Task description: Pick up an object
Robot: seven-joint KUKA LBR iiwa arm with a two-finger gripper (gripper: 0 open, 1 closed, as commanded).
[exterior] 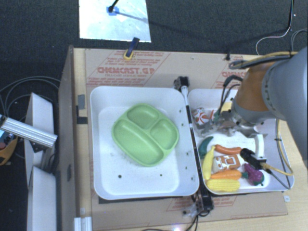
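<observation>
First, the piece nearest the gripper (219, 125): one small red-and-white printed toy can (202, 115). Its exact form is hard to make out. It sits in the upper left corner of the right-hand shallow white bin (269, 189), close to the wall shared with the neighbouring bin. The gripper stands just beside it on its right, low over the bin floor. Whether the gripper is open or closed, and whether it has hold of anything, cannot be told from this view.

Other contents of the same bin, one of each, gathered in its lower half:
- one dark green curved toy vegetable (205, 143), just below the can;
- one yellow toy banana (208, 161), lying along the left wall, touching the green piece's lower end;
- one orange toy sausage (227, 149), to the right of the green piece;
- one brown-and-white printed toy box (226, 162), between the sausage above and the carrot below;
- one orange toy carrot (225, 175), lying crosswise;
- one yellow toy corn cob (224, 185), against the bottom wall, touching the carrot;
- one purple toy fruit or vegetable (254, 173), apart to the right of the carrot.

Count for this bin: eight toy pieces.

Left-hand shallow white bin (110, 177): one pale green plastic plate with three compartments (145, 134), lying flat near the middle, set at a slant.

Bins: two, side by side. Arm: one grey robot arm (288, 90), reaching in over the right-hand bin's upper right.
</observation>
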